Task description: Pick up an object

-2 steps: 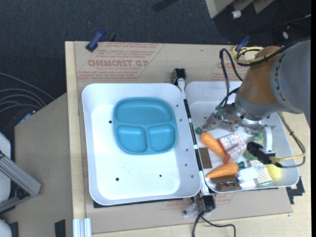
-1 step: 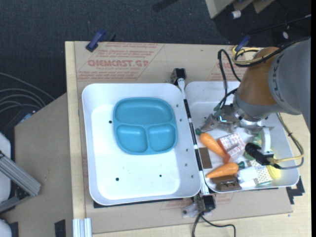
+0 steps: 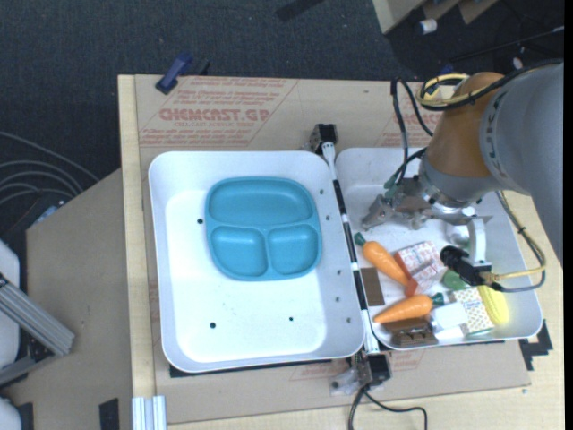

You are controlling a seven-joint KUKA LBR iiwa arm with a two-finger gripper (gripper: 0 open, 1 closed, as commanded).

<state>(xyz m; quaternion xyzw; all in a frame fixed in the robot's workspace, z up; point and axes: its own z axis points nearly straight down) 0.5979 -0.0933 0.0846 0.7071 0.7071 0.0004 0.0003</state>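
Dark carpet surrounds a cardboard-topped worktop bearing two white bins. Left bin holds a blue divided plate. Right bin holds two carrots, a wrapped packet and a corn cob. Over its upper part hangs the arm; its jaws sit low above the bin floor, just left of the carrots, whether spread or closed cannot be told. Nothing looks lifted; judging by this, the reach is under way, and next comes closing on one item.

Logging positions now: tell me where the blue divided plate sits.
The blue divided plate lies in the left bin, toward its upper middle, across the divider from the two carrots in the right bin.
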